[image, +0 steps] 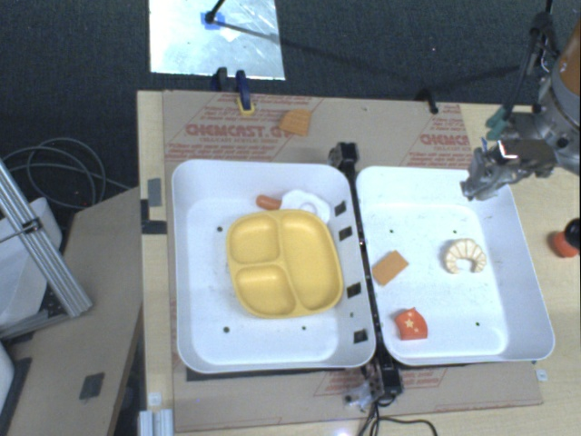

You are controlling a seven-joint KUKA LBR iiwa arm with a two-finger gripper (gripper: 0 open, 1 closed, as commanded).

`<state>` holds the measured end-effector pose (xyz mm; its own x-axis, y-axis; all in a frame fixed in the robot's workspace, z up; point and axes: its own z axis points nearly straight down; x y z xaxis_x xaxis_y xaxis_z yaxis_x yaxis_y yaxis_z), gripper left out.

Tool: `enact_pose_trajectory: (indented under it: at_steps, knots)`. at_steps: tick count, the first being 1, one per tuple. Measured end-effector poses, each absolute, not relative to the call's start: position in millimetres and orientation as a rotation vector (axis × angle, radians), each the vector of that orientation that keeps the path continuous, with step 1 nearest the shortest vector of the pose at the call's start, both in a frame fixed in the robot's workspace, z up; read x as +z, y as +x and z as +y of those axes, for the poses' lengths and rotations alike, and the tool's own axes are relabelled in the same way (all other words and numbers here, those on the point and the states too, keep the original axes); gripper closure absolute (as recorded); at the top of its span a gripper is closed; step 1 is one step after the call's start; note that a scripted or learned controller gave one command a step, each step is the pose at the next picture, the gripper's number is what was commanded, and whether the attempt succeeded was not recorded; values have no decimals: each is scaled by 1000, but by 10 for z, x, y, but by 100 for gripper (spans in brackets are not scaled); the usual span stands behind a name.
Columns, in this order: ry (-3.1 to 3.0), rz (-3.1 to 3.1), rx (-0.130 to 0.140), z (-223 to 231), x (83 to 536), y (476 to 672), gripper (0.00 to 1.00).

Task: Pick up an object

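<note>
Camera view: we see the croissant (pixel 465 255) lying in the right bin (pixel 522 330), its long axis across the bin, at about six o'clock from our gripper (pixel 479 187), which hovers over the far rim; whether its fingers grip anything, we cannot tell.

From my remote station I can read only one printed word with confidence: "CHEMCAST", in red capital letters, on the brown cardboard sheet (pixel 272 121) that lies under the two bins. It stands near the far left corner of the sheet, and it looks upside down from the camera. A second red print of the same kind is near the far right corner, but it is too blurred for me to read. Smaller red lines beneath the word I cannot make out.
</note>
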<state>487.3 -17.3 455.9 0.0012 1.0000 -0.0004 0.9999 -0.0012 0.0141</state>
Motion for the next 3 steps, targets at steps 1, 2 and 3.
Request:
enact_pose_trajectory:
  at_steps: [1,2,3]
  knots:
    - [2228,2228,-14,-76,2334,4847,100]
    - [2209,2224,13,90,3348,4887,100]
    - [2214,2208,17,-471,4525,4873,100]
